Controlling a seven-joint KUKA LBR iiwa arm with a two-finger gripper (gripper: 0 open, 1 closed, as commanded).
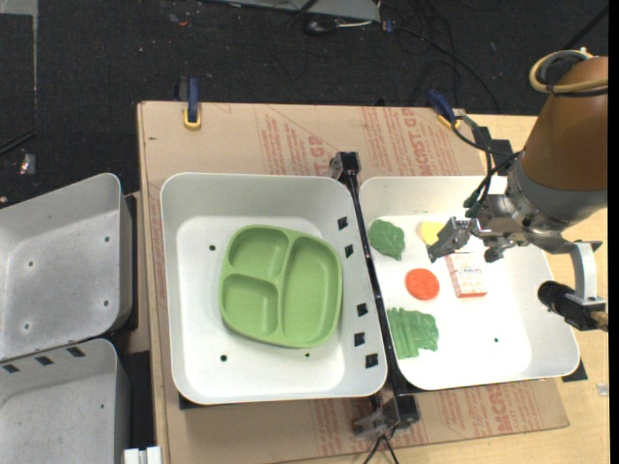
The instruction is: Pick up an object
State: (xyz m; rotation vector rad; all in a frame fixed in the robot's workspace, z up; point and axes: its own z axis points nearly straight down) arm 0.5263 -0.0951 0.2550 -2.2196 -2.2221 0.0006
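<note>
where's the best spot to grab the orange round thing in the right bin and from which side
Probably straight from above, closing across its middle. The orange round piece lies flat and low on the floor of the right bin, so a sideways approach has little to catch. It sits apart from the small box on its right and the green pieces around it, leaving room for fingers on either side.

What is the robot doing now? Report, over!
Gripper low in right bin, above small white-and-red box. Nothing seen held. Round orange disc, yellow piece close by.
</note>
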